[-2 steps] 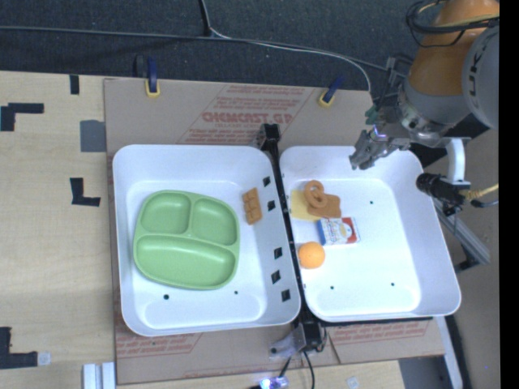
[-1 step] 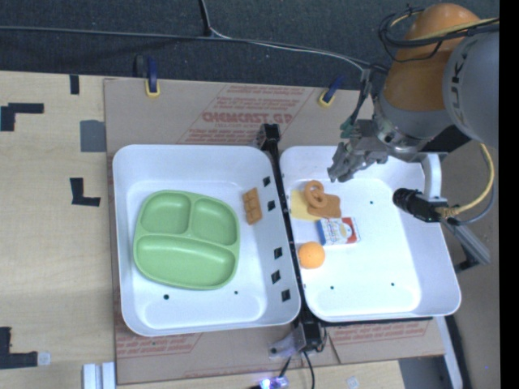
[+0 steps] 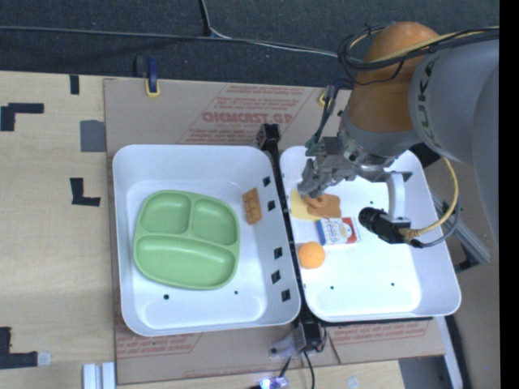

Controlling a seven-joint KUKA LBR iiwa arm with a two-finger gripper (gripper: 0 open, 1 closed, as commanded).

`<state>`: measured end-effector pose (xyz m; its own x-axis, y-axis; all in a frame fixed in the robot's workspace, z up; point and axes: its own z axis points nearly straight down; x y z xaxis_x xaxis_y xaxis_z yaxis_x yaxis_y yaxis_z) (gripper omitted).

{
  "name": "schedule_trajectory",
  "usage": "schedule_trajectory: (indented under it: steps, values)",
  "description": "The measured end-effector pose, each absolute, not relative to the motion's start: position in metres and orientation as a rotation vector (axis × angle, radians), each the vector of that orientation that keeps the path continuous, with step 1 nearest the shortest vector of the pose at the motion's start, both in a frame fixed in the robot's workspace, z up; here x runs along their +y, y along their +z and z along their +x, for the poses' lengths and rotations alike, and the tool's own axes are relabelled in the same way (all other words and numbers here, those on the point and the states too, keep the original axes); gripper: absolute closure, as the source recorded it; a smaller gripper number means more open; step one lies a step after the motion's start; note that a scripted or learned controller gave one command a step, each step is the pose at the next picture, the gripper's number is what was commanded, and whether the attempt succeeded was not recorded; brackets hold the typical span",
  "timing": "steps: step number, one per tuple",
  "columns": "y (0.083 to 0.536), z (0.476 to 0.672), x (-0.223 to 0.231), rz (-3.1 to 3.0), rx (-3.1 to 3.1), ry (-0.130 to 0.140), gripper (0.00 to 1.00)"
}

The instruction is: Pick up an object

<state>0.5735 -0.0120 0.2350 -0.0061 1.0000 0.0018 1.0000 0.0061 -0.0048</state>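
My gripper (image 3: 313,190) reaches down into the right bin (image 3: 405,290), at its back left. Its tips sit on a pile made of a yellow flat piece (image 3: 302,210) and an orange-brown piece (image 3: 328,205). Just in front of the pile lies a small white, blue and red packet (image 3: 336,232). An orange ball (image 3: 311,255) rests further forward, near the divider between the bins. The view does not show how the fingers stand.
The left bin (image 3: 146,298) holds a green divided plate (image 3: 187,238) and a small brown block (image 3: 253,206) near its right wall. A black cable connector (image 3: 381,222) hangs off the arm over the right bin. The arm's bulk covers the right bin's back.
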Motion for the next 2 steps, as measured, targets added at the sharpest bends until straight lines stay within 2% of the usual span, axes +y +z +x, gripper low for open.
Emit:
schedule_trajectory:
  steps: [1,2]
  values:
    - [0.241,0.552,0.037,-2.211,-2.226,0.002,1.0]
    - [0.223,0.519,0.087,-2.212,-2.225,0.006,1.0]
